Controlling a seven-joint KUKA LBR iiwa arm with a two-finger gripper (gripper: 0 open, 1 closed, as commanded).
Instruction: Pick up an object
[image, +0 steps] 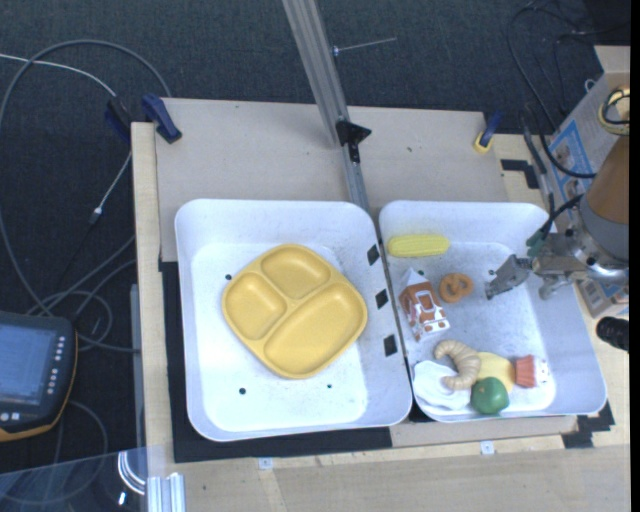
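Note:
My gripper (527, 283) hovers over the right side of the right bin (570, 330); its two dark fingers are spread open with nothing between them. To its left lies a brown pretzel-shaped ring (456, 288), and beyond that an orange-and-white carton (423, 308). A yellow corn cob (418, 245) rests near the bin's back wall. Along the front sit a tan curved pastry (458, 362), a green ball (489, 396), a yellow piece (497, 366), a small orange-red item (528, 372) and a white piece (437, 388) under them.
The left bin (200, 330) holds a yellow divided plate (294, 310). A metal pole (325, 70) slants down to the divider between the bins. Blue clamps (160, 117) sit at the bench's back corners, and a tablet (30, 370) lies off the bench at far left.

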